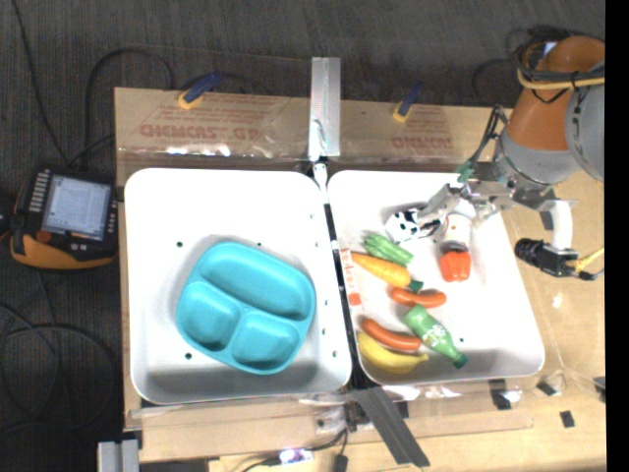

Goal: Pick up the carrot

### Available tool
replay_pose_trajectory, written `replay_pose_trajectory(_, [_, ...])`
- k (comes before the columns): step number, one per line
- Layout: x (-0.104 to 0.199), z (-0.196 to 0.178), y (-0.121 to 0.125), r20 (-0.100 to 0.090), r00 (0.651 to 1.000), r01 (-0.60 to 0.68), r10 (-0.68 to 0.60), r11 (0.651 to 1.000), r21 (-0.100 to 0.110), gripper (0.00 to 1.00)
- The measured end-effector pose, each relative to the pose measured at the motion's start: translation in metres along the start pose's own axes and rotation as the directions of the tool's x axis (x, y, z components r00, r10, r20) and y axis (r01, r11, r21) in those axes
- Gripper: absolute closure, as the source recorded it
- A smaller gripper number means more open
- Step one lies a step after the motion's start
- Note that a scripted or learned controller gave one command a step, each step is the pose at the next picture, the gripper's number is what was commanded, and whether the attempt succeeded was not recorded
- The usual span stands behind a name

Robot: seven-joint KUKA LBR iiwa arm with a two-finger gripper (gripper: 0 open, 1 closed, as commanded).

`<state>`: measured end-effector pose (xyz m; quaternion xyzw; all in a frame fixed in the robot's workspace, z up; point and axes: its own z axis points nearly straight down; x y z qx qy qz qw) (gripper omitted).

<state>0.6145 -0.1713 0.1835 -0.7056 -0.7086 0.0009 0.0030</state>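
The carrot is seen lying in the right bin near its left wall, partly overlapped by a green vegetable. The gripper is found well apart, above the bin's upper right. A red pepper lies below it.

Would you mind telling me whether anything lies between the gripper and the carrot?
Partly: the black-and-white cow toy lies between the gripper and the orange carrot. A green bean pod lies against the carrot's upper side.
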Motion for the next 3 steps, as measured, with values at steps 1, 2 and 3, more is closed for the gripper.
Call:
replay_pose_trajectory(1, [0.055, 0.077, -0.042, 0.000, 0.955, 0.298, -0.298, 0.955, 0.001, 0.00])
replay_pose_trajectory(2, [0.056, 0.072, -0.042, -0.004, 0.955, 0.298, -0.298, 0.955, 0.004, 1.00])
replay_pose_trajectory(3, [0.054, -0.039, -0.009, 0.006, 0.995, 0.096, -0.096, 0.995, -0.001, 1.00])
